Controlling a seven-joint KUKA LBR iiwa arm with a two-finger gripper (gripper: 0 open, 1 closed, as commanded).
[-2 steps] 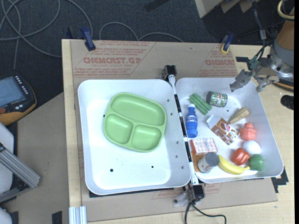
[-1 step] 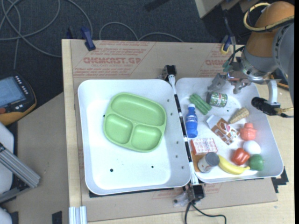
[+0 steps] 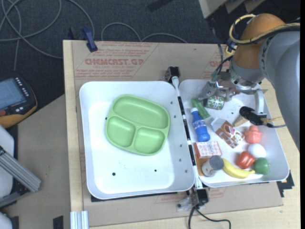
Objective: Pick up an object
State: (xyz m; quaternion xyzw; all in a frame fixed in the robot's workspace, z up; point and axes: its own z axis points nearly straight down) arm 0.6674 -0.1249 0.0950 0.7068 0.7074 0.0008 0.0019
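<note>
A banana (image 3: 237, 170) lay along the right bin's (image 3: 281, 162) near edge, a blue bottle (image 3: 199, 126) beside its left wall. Toward the far edge, the gripper (image 3: 215, 100) stood over a small green can (image 3: 216, 102); whether its jaws pinched it, I cannot tell.

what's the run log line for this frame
gripper: over right bin far end, at small can | grasp: unclear | green plate: left bin
</note>
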